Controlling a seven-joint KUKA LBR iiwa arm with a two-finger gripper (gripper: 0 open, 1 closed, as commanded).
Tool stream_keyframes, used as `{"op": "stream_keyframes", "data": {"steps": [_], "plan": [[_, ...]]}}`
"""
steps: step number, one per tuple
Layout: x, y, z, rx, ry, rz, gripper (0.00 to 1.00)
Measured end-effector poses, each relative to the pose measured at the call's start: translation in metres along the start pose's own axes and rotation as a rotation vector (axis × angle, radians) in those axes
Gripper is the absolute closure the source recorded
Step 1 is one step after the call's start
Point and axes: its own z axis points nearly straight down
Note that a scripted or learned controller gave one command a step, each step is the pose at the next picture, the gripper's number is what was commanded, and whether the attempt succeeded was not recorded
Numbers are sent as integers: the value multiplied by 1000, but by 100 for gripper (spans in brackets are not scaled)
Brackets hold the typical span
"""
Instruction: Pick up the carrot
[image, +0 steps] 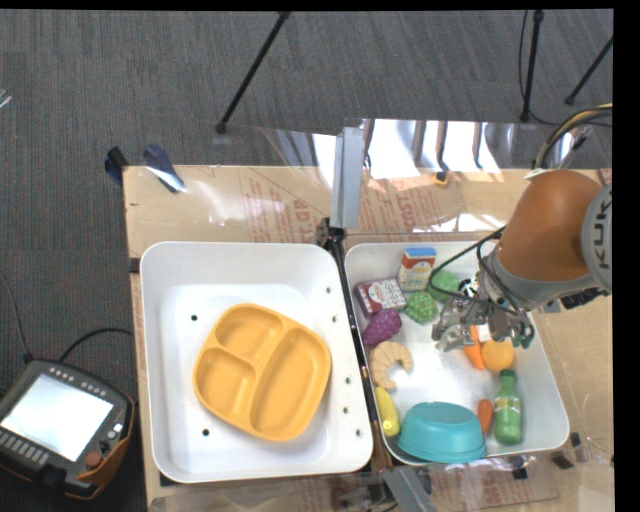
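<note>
A small orange carrot (485, 414) lies near the front of the right bin (556, 400), wedged between a teal bowl (443, 431) and a green bottle (507, 408). My gripper (464, 334) hangs low over the middle of the same bin, a short way behind the carrot. It sits just above a round orange fruit (498, 355) and another orange piece (473, 355), which it partly hides. I see nothing lifted off the bin floor.
The right bin also holds a croissant (390, 361), purple grapes (382, 325), a green item (421, 307), a small carton (416, 267), a red packet (380, 295) and a yellow piece (387, 411). In the left bin (170, 270) lies a yellow divided plate (263, 371).
</note>
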Motion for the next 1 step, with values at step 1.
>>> {"op": "stream_keyframes", "data": {"steps": [1], "plan": [[28, -12, -124, 4, -8, -225, 100]]}}
